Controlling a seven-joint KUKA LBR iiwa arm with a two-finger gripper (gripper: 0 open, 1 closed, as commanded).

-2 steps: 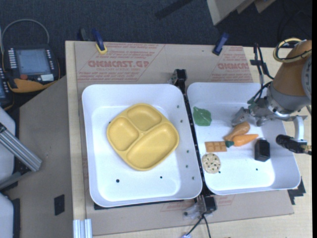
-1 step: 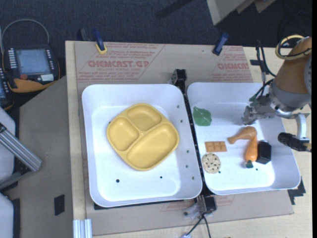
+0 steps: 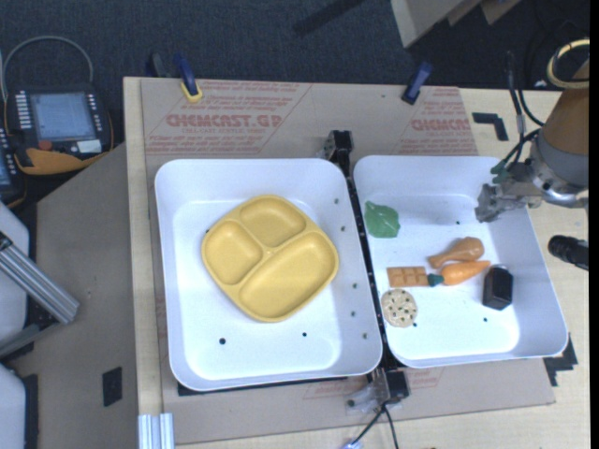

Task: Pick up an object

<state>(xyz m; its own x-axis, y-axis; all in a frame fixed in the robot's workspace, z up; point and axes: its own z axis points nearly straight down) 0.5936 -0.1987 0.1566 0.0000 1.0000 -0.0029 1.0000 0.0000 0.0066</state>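
Glossy yellow plastic plate (image 3: 271, 255), smooth white bins (image 3: 187, 344)

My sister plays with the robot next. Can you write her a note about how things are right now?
Gripper: over the right bin's far right part, holding nothing I can see.
Right bin: green toy, chicken drumstick, carrot, cracker, cookie, black block.
Left bin: yellow divided plate.
Done: nothing picked up yet.
Left: grab one object and lift it.
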